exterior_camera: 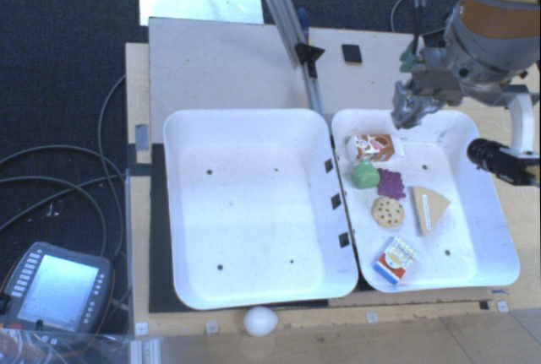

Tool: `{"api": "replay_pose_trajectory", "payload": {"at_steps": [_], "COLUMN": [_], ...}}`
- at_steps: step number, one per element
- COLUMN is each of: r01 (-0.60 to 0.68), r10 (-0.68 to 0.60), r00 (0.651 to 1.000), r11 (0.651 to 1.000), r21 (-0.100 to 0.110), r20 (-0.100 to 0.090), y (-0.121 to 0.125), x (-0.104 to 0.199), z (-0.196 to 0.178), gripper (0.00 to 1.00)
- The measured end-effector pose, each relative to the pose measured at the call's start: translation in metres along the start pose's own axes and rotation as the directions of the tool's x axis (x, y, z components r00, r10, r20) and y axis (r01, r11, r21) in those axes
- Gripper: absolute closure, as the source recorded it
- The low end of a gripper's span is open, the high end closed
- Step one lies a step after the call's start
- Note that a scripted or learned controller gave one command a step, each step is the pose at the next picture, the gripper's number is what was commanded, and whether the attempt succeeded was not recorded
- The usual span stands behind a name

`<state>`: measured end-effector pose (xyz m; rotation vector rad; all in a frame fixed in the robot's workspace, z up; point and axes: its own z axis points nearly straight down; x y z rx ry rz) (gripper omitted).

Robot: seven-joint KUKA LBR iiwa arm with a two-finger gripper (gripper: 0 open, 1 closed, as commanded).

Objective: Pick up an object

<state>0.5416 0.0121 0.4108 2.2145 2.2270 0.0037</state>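
Note:
The right bin point(473, 265) holds several small toy foods. A brown and white packet point(374, 147) lies at its far left, with a green piece point(365, 176) and a purple grape bunch point(390, 182) just below it. A round cookie point(387, 212), a tan sandwich wedge point(429, 209) and a small red, white and blue carton point(396, 259) lie nearer the front. My gripper point(407, 116) hangs over the bin's far edge, just above and right of the packet. Nothing shows between its fingers.
The left bin point(254, 210) sits beside the right one. A white egg point(260, 321) lies on the bench in front of the left bin. A metal pole point(287, 8) slants across the back. Cables and a teach pendant point(55, 286) lie at the left.

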Motion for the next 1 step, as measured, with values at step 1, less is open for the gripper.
{"api": "replay_pose_trajectory", "payload": {"at_steps": [1], "r01": [0.000], "r10": [0.000], "r00": [1.000], "r11": [1.000], "r21": [0.001], "r20": [0.000], "y": [0.0513], "x": [0.0791], "z": [-0.0320], "gripper": [1.00]}}
